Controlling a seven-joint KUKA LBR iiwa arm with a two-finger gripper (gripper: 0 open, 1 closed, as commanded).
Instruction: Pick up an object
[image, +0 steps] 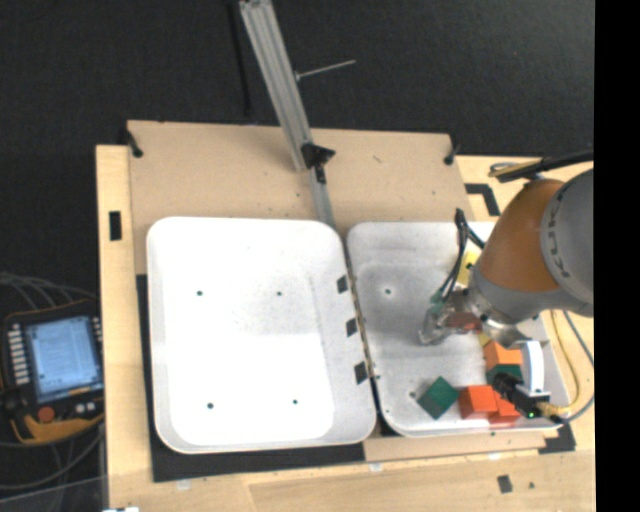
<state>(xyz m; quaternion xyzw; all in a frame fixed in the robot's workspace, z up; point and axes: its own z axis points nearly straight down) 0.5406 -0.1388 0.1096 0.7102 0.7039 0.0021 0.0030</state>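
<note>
Block (436, 396) of green, small and set cornerwise like a diamond, lies at the near edge of the right bin (395, 262), with an orange block (478, 401) just beside it on the arm's side. The jaws (437, 328) hang over bare bin floor farther back, so the green block sits toward the near rim from them. Whether they are spread or pressed together I cannot tell.

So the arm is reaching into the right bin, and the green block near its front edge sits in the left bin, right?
Not quite: the camera view shows the green block in the right bin, beside an orange block. The arm's gripper is indeed over that right bin.
</note>
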